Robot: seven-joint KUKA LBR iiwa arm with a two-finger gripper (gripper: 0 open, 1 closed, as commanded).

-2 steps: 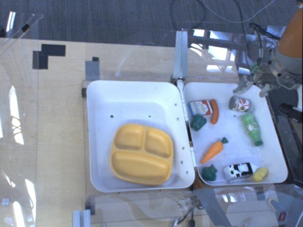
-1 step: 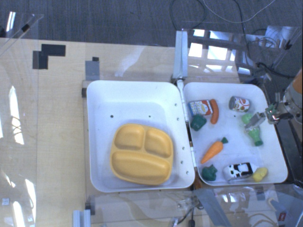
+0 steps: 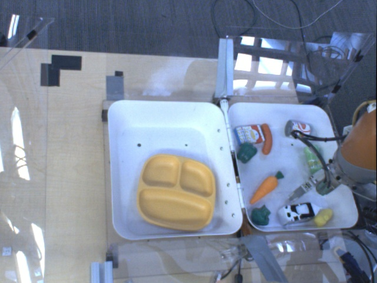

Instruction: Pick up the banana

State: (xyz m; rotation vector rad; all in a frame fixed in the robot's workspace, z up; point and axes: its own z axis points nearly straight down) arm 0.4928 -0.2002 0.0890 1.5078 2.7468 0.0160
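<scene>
At the near right corner of the right bin, a small yellow lump, which I am taking to be the banana, is lying just beside a black-and-white toy cow. The gripper is hanging just above and to the far side of the cow, carrying nothing that I can see, and whether it is parted or closed I cannot tell from this angle. To do the pick well, it is probably needing to shift nearer and to the right, centring over the yellow piece, not the cow, and coming down clear of the bin wall close behind it. The yellow piece is looking smooth, rounded and plastic, so a grip across its narrow width should be holding best. Round about, an orange carrot is tapering to a green top, a glossy sausage is leaning on a printed carton, and two knobbly green pieces are resting by the divider. A moulded yellow plate with three wells is sitting in the left bin.
</scene>
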